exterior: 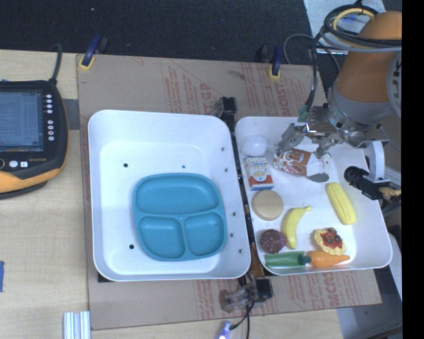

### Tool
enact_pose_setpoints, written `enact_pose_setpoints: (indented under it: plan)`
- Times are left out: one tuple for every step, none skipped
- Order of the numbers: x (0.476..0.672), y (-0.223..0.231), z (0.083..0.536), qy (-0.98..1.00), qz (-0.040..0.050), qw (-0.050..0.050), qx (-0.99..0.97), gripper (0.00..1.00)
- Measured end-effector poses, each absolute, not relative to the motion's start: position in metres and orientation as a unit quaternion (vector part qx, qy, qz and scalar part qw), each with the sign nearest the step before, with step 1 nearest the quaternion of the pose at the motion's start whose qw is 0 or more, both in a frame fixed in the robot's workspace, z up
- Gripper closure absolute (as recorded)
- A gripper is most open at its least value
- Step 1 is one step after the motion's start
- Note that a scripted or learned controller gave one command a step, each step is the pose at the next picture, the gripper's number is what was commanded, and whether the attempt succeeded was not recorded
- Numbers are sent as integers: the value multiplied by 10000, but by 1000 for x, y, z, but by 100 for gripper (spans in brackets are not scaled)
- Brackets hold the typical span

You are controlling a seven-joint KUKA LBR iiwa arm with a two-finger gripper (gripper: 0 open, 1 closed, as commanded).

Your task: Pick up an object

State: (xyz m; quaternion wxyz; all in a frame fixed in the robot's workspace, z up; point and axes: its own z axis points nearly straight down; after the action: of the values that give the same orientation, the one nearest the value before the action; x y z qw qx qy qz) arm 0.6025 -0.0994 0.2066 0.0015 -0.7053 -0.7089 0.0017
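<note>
Camera view: carton (259, 173), label unreadable.

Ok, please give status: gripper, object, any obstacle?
Gripper low over right bin, above a red-white packet. Nothing seen held. Corn, milk carton close by.

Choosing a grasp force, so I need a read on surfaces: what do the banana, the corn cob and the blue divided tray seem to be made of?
The banana and corn cob look like moulded toy plastic: uniform yellow, smooth, faintly glossy, likely hard, though that can't be confirmed. The blue divided tray looks like rigid matte plastic, with one even colour and rounded moulded compartments.
</note>
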Motion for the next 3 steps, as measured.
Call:
enact_pose_setpoints:
  plan:
    - [655, -130, 113, -7093, 29, 10, -7049, 0]
    - [656, -175, 171, -7079, 7, 3, -7064, 0]
    - [656, -169, 124, -7089, 12, 7, -7053, 0]
